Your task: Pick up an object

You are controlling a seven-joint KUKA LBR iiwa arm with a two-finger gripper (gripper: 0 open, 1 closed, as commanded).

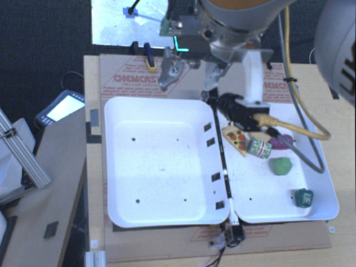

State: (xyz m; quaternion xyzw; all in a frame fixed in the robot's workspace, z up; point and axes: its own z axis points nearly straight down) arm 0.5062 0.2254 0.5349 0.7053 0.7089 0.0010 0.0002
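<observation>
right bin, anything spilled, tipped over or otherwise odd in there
Nothing spilled. The small can lies on its side against the pizza-slice toy; the green lump and teal object sit apart in the right bin.

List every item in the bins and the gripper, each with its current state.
Gripper: raised above the bins' far edge, gripping nothing.
Pizza slice toy: flat in the right bin.
Small can: on its side.
Green lump: resting alone.
Teal block: near the front corner.
</observation>
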